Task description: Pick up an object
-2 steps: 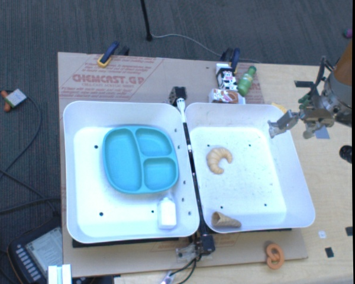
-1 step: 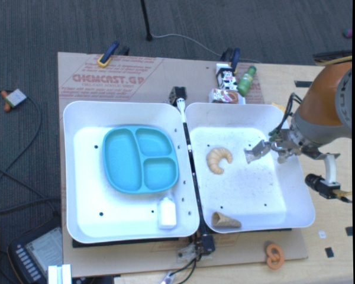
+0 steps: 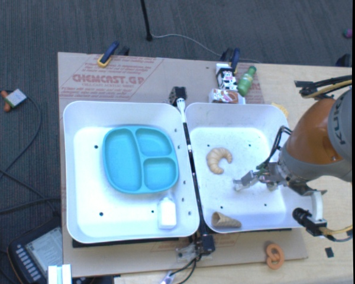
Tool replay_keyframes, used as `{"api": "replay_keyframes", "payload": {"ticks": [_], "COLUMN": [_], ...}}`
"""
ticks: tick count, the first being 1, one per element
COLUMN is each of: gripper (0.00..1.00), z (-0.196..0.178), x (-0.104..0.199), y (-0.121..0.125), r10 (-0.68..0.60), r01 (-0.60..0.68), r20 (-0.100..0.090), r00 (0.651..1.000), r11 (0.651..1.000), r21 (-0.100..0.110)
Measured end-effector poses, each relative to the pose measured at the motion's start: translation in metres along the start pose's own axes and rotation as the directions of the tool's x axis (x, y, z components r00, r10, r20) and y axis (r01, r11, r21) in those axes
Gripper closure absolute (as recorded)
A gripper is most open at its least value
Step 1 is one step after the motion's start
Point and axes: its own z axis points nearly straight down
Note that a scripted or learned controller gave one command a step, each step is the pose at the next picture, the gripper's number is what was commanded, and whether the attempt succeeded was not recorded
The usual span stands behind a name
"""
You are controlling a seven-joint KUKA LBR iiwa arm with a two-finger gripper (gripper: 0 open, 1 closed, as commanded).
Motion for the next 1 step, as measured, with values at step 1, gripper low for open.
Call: {"api": "replay_keyframes", "payload": {"ticks": [1], "gripper": [1.0], "z": [-0.0101], "x": [-0.0016], "y": [0.0008], "r10": [0.001], "r01": [-0.001], "r20": [0.003], "r00": [1.0], "r11": [1.0], "r21": [-0.002]}}
